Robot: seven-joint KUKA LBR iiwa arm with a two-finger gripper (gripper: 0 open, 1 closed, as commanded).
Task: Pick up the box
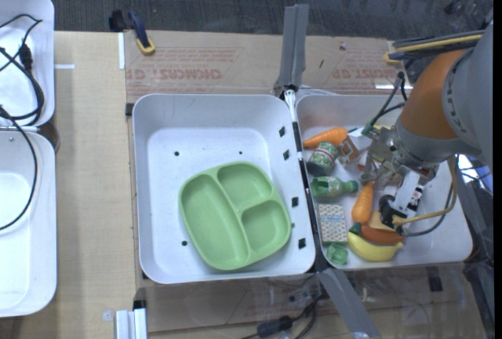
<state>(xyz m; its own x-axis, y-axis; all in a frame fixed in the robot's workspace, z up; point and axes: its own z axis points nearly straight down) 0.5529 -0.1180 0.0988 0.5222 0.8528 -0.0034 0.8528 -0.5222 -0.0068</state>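
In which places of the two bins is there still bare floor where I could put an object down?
Left bin: bare floor along its far wall and left wall, around the green divided plate. The plate's three compartments hold nothing.
Right bin: crowded. Carrots, a bottle, the box, a banana and the arm's gripper cover most of it.

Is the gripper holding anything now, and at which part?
It cannot be told: the gripper is low in the right bin among the toy food, its tip hidden.

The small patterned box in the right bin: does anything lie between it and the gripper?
Yes, probably. A short orange carrot lies between the gripper and the small patterned rectangular box, on the box's arm side.
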